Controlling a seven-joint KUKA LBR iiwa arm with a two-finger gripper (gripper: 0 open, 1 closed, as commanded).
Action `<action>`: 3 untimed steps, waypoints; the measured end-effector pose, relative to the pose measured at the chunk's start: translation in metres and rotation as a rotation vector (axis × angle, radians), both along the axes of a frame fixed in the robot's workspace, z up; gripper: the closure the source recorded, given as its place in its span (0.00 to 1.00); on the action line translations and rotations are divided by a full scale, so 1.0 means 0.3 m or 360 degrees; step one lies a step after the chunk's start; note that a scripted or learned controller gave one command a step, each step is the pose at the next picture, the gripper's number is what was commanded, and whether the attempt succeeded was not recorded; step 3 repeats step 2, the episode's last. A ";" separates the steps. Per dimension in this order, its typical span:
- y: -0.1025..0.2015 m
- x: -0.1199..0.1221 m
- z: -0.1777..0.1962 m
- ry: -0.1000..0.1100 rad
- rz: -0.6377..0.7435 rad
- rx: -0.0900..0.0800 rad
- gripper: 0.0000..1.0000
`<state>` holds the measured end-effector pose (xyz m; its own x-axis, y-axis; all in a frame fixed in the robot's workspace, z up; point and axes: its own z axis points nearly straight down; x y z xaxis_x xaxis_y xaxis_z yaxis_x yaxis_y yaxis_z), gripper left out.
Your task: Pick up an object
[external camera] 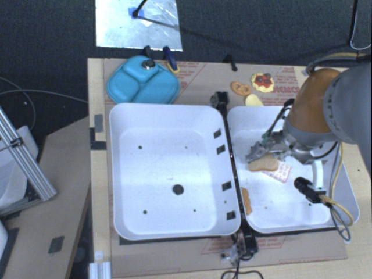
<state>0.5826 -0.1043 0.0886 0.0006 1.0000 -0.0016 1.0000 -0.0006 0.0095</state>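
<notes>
In the right bin, a tan bread-like piece lies near the middle. A pink and white checkered item touches its right side. A small orange-brown piece rests against the bin's left wall. My gripper comes down from the right and sits just above the upper left edge of the tan piece, close to it or touching it. The wrist hides how the jaws stand. Nothing visibly hangs from the gripper.
The left bin has a dark spot on its floor. Behind the bins lie a blue divided tray, a pretzel, a small pizza toy and a yellow piece. A black plug with a yellow cable hangs over the right bin.
</notes>
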 end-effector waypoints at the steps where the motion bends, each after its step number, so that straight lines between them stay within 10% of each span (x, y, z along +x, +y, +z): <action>1: 0.001 0.013 0.039 -0.0010 0.0002 -0.0002 1.00; 2: 0.275 0.009 0.338 0.0000 0.0020 0.0007 1.00; 3: 0.275 0.009 0.338 0.0000 0.0020 0.0007 1.00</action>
